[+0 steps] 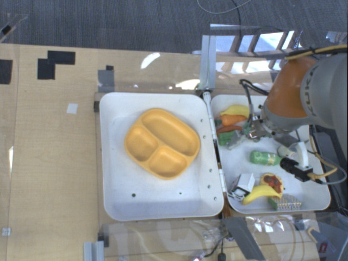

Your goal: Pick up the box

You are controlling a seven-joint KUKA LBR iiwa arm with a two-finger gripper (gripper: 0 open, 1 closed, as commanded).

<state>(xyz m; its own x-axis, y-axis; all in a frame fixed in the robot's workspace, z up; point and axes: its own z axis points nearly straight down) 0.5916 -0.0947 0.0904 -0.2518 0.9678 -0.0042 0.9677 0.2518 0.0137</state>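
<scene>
nearest the camera, the box [243,184] lies at the front of the right bin [321,199], just left of a banana [260,193], its long axis running slantwise from front-left to back-right. farther back, past a green bottle [266,157], the gripper [246,133] hangs over the heap of toy food in the bin's back-left part, so the box lies toward the front edge from it, well apart. whether the pincer is apart or together cannot be told.

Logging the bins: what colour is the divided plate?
Yellow-orange; the divided plate shows plainly in the camera view.
</scene>
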